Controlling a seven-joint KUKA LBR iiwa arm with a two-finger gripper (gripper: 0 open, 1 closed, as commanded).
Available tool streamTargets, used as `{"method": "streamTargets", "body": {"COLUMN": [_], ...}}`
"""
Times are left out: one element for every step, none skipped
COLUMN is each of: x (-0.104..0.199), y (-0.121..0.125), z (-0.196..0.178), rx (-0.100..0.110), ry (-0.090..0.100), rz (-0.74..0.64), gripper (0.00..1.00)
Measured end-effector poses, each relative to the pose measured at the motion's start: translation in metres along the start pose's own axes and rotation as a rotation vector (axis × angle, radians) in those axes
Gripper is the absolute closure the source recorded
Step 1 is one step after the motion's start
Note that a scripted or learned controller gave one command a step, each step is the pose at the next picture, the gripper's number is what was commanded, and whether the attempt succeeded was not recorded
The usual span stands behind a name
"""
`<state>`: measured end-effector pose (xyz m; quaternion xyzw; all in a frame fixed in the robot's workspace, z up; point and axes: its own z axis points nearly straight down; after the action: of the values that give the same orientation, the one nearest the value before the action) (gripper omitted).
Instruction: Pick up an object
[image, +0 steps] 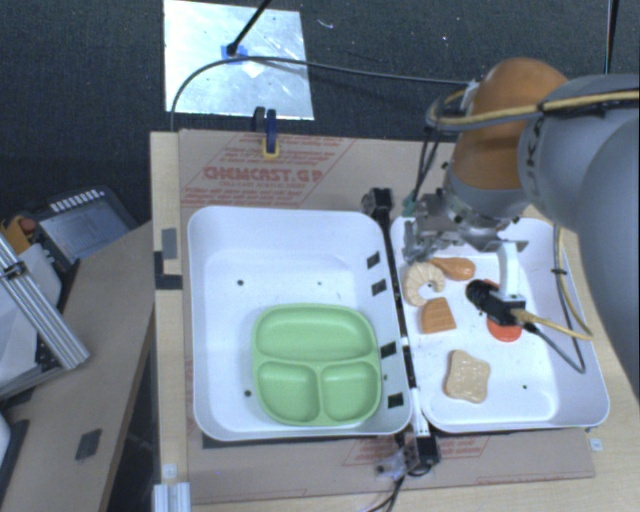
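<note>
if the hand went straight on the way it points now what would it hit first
Most likely the pale croissant-shaped piece in the right bin, which lies just under the hand. Depth is unclear from this slant, so it could instead meet the orange piece beside it.

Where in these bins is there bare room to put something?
Left white bin: bare strip between its far wall and the green three-compartment plate. Right white bin: bare near corner right of the tan toast-shaped piece. Crowded: its far left, where the gripper hangs by the pale curled pastry and orange wedge.
</note>
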<state>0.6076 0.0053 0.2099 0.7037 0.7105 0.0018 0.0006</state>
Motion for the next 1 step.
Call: {"method": "streamTargets", "body": {"x": [0.0523], "y": [0.0172], "z": [0.0019], "rx": [0.001], "ry": [0.001], "rz": [-0.001], "gripper": [1.0]}}
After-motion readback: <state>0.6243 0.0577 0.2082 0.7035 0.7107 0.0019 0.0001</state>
